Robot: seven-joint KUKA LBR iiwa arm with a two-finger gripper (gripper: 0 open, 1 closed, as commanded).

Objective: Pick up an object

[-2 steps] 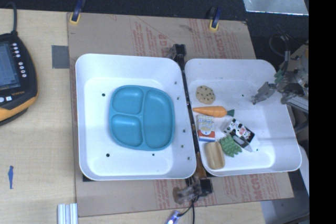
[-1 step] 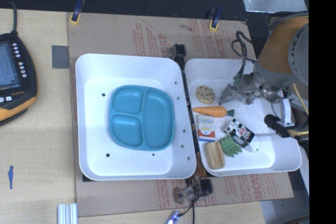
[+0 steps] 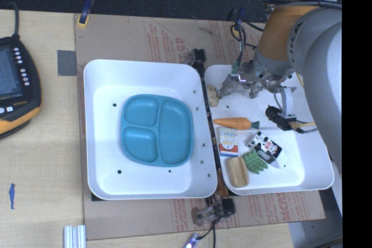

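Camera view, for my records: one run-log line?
grey arm's gripper: over right white bin | orange carrot: lying in bin | grasp: none seen

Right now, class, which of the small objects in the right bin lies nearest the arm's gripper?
The orange carrot. It lies highest in the cluster, just below the gripper; the small carton, green toy and tan piece sit further down.

Grey arm (image 3: 317, 61); orange wrist band; black cables; metal gripper (image 3: 244, 85).

bins (image 3: 99, 125): glossy white plastic | tray (image 3: 157, 129): smooth blue plastic | bench (image 3: 52, 142): matt wood
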